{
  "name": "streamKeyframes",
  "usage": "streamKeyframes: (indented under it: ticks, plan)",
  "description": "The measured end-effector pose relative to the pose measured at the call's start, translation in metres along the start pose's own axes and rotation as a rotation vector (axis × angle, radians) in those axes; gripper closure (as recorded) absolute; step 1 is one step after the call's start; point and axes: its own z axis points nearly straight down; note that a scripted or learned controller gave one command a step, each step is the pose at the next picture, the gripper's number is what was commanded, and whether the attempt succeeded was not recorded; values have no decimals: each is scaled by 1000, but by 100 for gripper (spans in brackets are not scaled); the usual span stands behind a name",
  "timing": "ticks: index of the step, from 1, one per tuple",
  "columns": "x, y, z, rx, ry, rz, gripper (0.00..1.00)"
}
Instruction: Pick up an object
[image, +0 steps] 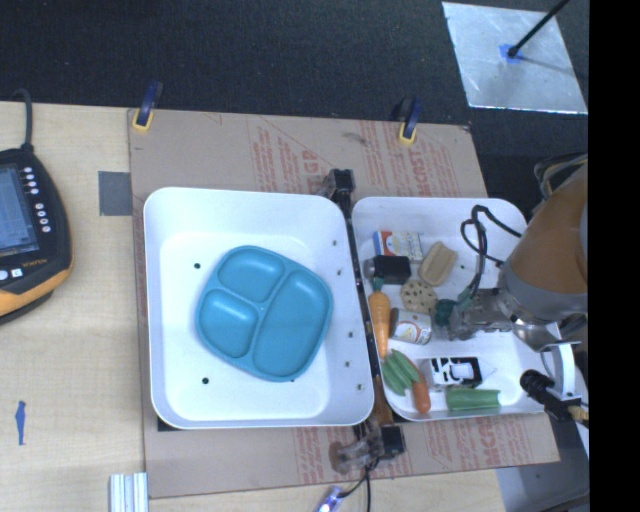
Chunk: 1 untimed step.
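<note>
Cardboard (250, 140) covers the bench under two white bins. Along the near edge of the right bin (500, 212) lie a green cylinder (472, 399), a black-and-white block (456, 371), a small carrot-like piece (421, 397) and green pods (399, 370). Farther in, an orange carrot (379, 320) lies along the bin's left wall, with a perforated tan disc (418, 296) beside it. Toward the far edge sit a black block (389, 268), a tan shell-shaped piece (437, 264) and a white packet (398, 244). The gripper (462, 318) is low over the middle of this bin, just right of the disc; how far its claw is spread, or whether it has anything, I cannot tell. The left bin (170, 215) holds a blue divided plate (264, 312) at its middle. A pendant (25, 235) rests at the bench's left edge.
</note>
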Motion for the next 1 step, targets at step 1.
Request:
streamKeyframes:
  ticks: [1]
  plan:
    - [-3, -1, -1, 0, -6, 3, 0]
